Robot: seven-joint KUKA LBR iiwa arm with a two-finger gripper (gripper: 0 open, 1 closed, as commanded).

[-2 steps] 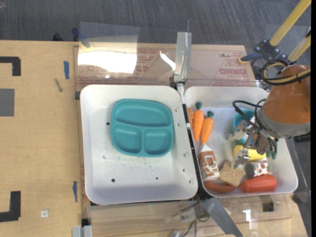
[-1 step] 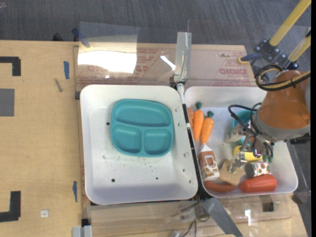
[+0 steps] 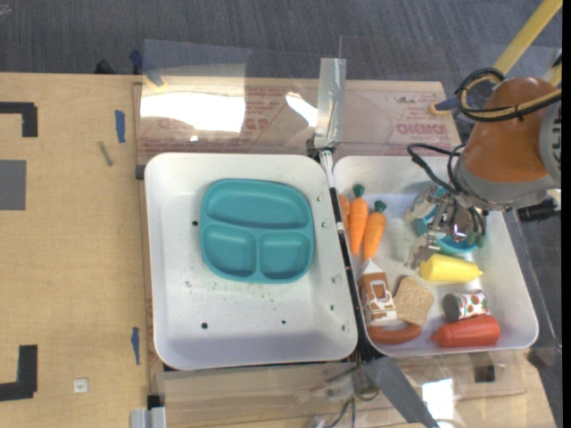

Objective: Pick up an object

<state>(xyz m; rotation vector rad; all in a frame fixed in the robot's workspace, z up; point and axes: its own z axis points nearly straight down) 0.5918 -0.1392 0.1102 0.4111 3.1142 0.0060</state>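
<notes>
Left bin (image 3: 169,310): one teal divided tray (image 3: 257,230) is seen lying flat, near the bin's middle. Right bin (image 3: 513,266): two carrots (image 3: 366,226) are laid side by side by the left wall; below them a small carton (image 3: 377,300), a slice of bread (image 3: 413,300) and a sausage (image 3: 394,333) are packed close; a red pepper (image 3: 467,331) and a small can (image 3: 466,305) are seen at the lower right, a yellow piece (image 3: 449,268) just above them. The tool (image 3: 443,230) is lowered into the right bin, just above the yellow piece; its state cannot be told, metal and cables blur together. Nothing is seen gripped. The arm (image 3: 504,141) is cut off at the right edge. Both bins sit on the surface (image 3: 62,239).
</notes>
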